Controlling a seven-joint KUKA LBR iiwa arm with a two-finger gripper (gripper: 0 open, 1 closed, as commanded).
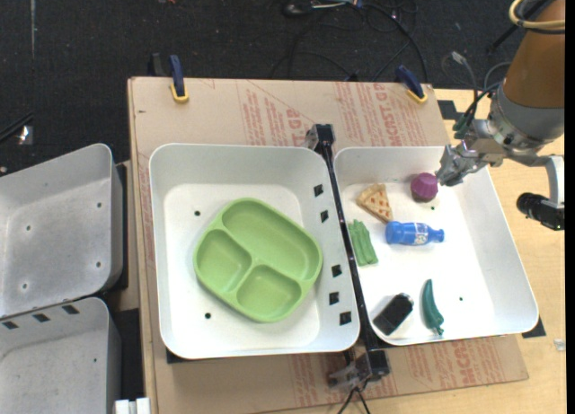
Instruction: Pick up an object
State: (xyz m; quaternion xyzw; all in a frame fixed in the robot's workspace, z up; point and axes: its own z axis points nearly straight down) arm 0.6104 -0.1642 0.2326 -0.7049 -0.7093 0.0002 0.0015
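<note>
From my remote station I see the gripper (452, 170) hanging over the far right corner of the right bin (503, 251), just beside the purple ball (425, 187), which sits on the bin floor near the back wall. I cannot tell from this angle how the hand is set, and nothing shows in its grasp. The ball looks to me like the target at hand: small, round, probably light and smooth, so I judge it liable to roll or squirt out unless it is taken squarely across its middle. Around it lie 5 other items: a tan wedge (375, 200) to its left, a blue bottle (413, 234) toward the camera, a green strip (363, 242) against the divider, a black block (393, 313) and a dark green pepper-shaped piece (432, 305) near the front edge. The left bin (180, 170) holds 1 green sectioned plate (258, 259). The pick, as I read it, is not yet made.
</note>
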